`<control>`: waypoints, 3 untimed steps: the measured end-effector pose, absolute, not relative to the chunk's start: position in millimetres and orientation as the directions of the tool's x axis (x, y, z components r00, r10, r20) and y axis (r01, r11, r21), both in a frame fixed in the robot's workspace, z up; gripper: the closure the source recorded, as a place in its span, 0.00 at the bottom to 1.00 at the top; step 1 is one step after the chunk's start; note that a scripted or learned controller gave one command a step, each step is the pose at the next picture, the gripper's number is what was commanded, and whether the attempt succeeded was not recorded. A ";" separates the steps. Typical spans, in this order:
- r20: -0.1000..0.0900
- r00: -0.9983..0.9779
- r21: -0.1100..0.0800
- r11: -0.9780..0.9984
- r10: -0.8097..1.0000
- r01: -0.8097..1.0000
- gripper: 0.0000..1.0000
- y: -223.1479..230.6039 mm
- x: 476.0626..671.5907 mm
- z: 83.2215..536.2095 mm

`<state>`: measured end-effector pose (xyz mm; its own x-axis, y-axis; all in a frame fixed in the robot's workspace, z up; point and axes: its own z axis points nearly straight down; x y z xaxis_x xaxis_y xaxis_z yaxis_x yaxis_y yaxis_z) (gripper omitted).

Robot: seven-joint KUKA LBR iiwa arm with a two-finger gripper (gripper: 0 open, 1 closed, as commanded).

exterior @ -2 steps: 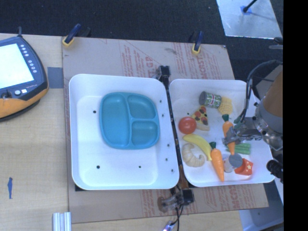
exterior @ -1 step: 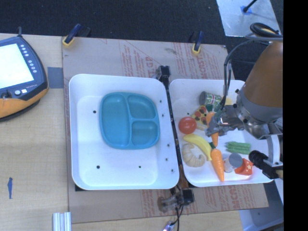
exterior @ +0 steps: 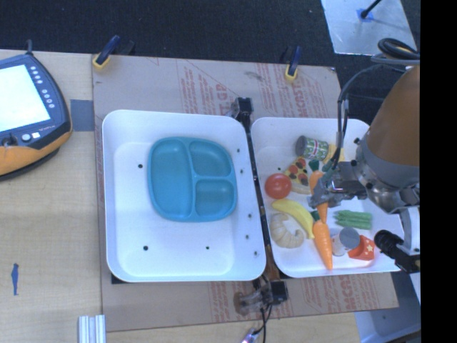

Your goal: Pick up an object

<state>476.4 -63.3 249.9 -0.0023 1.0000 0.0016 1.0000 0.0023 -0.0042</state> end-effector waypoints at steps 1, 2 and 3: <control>0.001 -0.004 -0.001 0.004 1.000 1.000 1.00 -44.6 478.4 265.9; -0.001 -0.004 -0.005 0.004 1.000 1.000 1.00 -97.9 475.8 239.9; -0.001 -0.007 -0.002 0.007 1.000 1.000 1.00 -46.3 476.8 252.2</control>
